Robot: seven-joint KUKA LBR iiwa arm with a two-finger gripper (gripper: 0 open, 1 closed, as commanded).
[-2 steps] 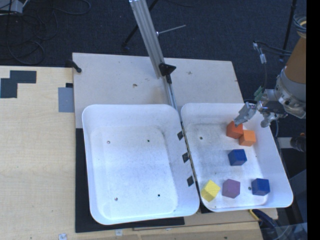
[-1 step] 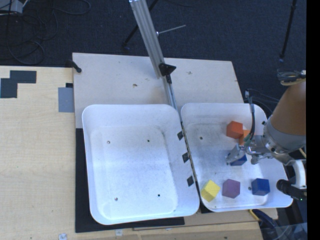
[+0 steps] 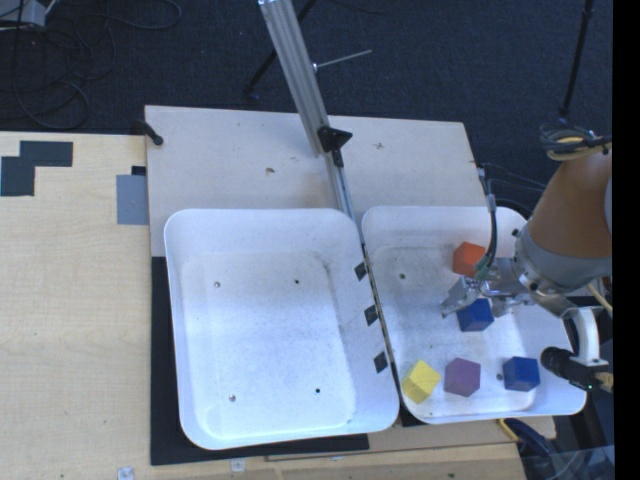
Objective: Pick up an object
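Observation:
In the right bin [image 3: 400, 238] lie several small cubes. An orange cube [image 3: 467, 259] sits toward the back. A blue cube [image 3: 475, 316] is at the middle. A yellow cube [image 3: 421, 380], a purple cube [image 3: 462, 376] and a second blue cube [image 3: 521, 372] line the front wall. My gripper [image 3: 478, 295] reaches in from the right and hangs low, right over the middle blue cube and just in front of the orange one. Its fingers stand open on either side of the blue cube's top, and the cube rests on the bin floor.
The left bin [image 3: 200, 258] stands beside the right one, with a divider ridge between them. A slanted aluminium rail [image 3: 300, 78] rises behind the bins. The arm's grey body [image 3: 570, 228] covers the right bin's right edge.

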